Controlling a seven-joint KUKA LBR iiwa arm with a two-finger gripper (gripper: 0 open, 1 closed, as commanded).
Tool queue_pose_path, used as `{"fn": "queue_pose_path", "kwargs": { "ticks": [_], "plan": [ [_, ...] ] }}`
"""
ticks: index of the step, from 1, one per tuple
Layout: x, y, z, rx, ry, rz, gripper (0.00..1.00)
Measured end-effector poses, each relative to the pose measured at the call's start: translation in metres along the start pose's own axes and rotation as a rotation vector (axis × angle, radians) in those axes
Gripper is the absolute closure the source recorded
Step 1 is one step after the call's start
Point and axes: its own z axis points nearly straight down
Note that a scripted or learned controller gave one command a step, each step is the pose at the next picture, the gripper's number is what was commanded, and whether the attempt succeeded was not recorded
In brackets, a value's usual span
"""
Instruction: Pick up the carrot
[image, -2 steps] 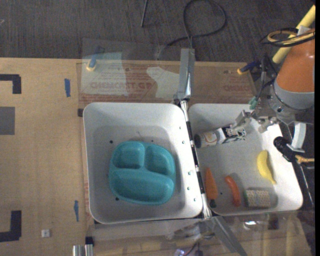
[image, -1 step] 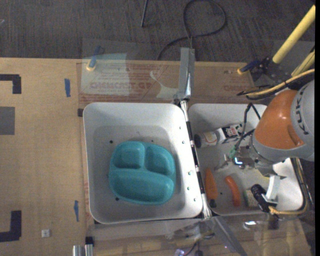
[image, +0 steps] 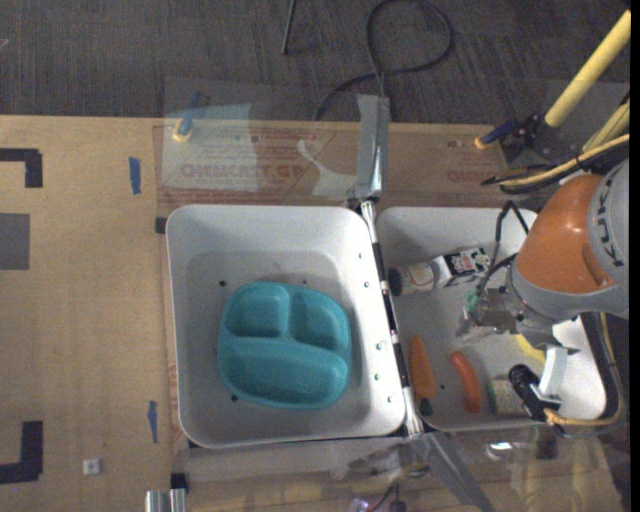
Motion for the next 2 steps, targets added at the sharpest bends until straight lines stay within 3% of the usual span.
{"fn": "queue_pose_path", "kwargs": {
  "ticks": [1,2],
  "plan": [
    [-0.005,0.029,0.01,0.007,0.005,-0.038,1.0],
    [0.059,0.025,-0.086,0.014,0.003,0.175,1.0]
  ]
}}
